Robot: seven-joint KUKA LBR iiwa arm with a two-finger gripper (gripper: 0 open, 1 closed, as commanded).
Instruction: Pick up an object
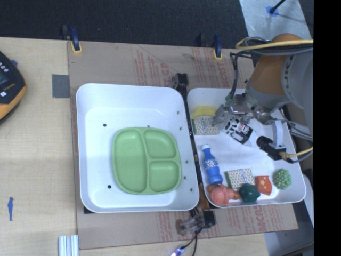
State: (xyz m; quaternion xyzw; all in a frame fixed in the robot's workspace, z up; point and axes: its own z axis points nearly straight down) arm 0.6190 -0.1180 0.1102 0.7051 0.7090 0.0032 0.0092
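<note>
- Nearest me, along the front wall of the right bin, I see a row: a pink toy, a dark green lump, a red block and a bumpy green ball
- The pink toy and dark green lump touch; the ball sits apart in the front right corner
- A small patterned card lies just behind the toy and the lump
- A blue bottle with a white cap lies by the bin's left wall, cap pointing away from me, base near the pink toy
- The left bin holds one green divided plate, flat, three compartments, about central
- Further back in the right bin, a black packet with white and red markings lies tilted, just below the gripper
- The gripper is low over the far left part of the right bin; I cannot tell whether it is open or closed, and I see nothing held in it
- A speckled pad lies just left of the gripper, against the left wall, with a yellow thing touching its far edge
- The arm comes in from the right over the bin's far corner
- Both bins rest on a brown board; two blue clamps pin its far edge
- A yellow and black device lies at the bench's left edge
</note>
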